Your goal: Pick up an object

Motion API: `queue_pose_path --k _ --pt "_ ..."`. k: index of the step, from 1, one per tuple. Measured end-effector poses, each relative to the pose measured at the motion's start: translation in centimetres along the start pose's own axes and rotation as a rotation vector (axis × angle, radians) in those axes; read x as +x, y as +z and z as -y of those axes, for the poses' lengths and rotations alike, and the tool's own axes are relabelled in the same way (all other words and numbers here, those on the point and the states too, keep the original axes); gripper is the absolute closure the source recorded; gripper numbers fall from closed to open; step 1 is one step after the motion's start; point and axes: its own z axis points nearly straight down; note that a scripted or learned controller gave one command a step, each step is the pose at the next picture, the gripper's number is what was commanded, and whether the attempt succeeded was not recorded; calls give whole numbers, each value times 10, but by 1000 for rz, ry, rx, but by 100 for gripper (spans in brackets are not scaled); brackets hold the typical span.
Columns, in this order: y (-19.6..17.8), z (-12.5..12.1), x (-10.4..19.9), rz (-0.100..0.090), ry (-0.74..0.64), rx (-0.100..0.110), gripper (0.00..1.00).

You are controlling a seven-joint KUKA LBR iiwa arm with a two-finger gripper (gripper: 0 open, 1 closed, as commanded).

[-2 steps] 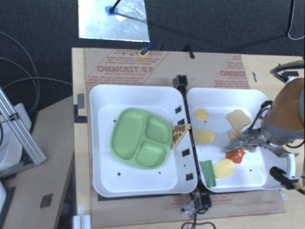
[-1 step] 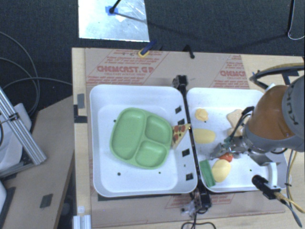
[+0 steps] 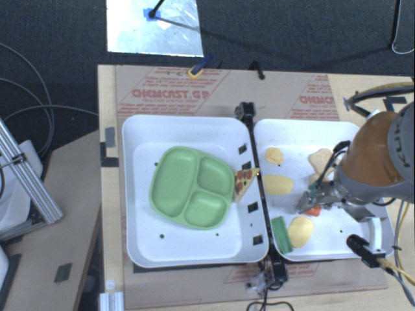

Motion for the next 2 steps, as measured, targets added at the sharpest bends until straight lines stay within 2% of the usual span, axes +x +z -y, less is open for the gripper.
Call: queue_pose_path --k 1,2 --pt "-169 -39 138 -6 -16 -17 100" --pt "-171 -35 128 0 -4 -1 100"
